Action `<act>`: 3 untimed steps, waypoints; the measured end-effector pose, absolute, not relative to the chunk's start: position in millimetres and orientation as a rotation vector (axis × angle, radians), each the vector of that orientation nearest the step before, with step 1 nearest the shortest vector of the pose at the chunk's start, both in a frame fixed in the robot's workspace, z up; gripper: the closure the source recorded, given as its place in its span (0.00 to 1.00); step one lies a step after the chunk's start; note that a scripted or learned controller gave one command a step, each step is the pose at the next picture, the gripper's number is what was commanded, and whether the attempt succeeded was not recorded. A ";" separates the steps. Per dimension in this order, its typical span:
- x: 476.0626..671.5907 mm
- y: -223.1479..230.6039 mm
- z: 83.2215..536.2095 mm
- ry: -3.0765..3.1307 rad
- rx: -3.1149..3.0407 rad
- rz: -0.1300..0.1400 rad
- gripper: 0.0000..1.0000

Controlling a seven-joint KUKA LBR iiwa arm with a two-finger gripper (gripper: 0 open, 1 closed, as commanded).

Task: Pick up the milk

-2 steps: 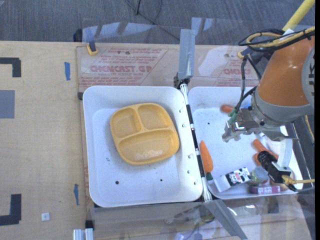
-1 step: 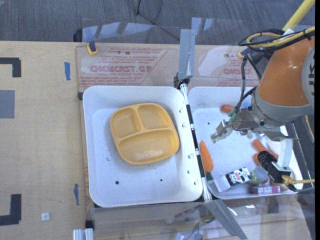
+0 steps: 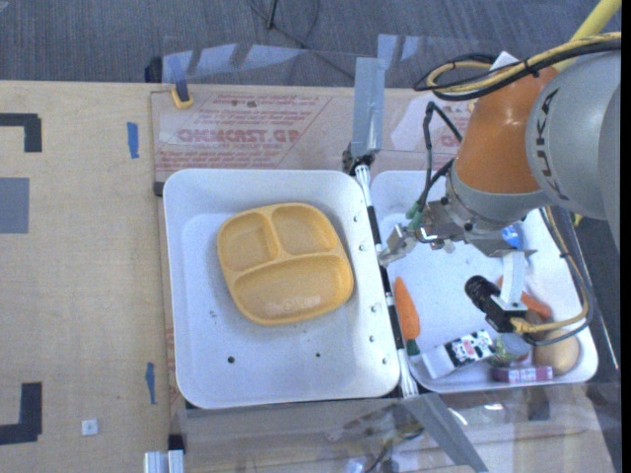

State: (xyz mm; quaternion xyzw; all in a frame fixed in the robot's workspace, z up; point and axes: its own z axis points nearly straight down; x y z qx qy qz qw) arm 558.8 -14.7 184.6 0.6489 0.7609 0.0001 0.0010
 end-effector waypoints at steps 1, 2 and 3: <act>496.3 -57.5 184.4 2.581 1.793 -0.001 0.00; 479.9 -81.6 185.1 2.848 1.324 0.002 0.00; 480.4 -80.6 233.4 2.763 1.487 0.002 0.00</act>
